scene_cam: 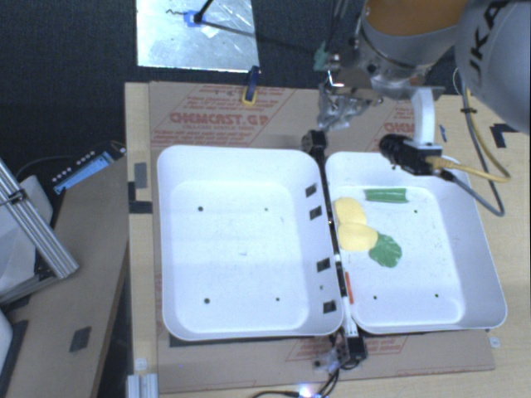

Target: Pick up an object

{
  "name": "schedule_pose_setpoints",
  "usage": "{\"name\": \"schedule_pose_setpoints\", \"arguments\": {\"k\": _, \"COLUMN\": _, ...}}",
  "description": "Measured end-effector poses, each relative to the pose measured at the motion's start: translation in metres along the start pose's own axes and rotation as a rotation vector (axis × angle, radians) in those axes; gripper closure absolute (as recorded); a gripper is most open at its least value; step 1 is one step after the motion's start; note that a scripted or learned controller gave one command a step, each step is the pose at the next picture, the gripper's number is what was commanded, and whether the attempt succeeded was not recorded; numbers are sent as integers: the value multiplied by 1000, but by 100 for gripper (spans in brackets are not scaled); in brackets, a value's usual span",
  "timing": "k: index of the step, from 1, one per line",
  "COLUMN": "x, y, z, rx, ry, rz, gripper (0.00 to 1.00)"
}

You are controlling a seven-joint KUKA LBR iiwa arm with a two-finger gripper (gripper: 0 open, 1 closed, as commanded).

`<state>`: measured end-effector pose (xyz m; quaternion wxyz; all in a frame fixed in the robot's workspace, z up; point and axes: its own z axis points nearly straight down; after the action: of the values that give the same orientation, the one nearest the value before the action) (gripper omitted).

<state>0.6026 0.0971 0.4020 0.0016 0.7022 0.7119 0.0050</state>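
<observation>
one fixed camera, seemingly mid-height, looks slantwise down on both bins [241,160].

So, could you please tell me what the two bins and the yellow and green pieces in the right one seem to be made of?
The two shallow white bins look like thin moulded plastic, smooth and slightly glossy, with rounded rims. The two yellow rounded pieces look like matte plastic or rubber, with uniform colour and soft edges. The flat dark green round piece and the green bar-shaped piece also look matte, possibly plastic or foam; the view leaves it open.

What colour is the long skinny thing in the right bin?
Green. The long skinny thing shows clearly in the camera view, near the right bin's far edge.
</observation>
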Motion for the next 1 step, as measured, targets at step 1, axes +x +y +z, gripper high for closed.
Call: {"name": "schedule_pose_setpoints", "arguments": {"k": 1, "x": 52, "y": -24, "z": -63, "rx": 1, "ry": 0, "rz": 3, "gripper": 100}}
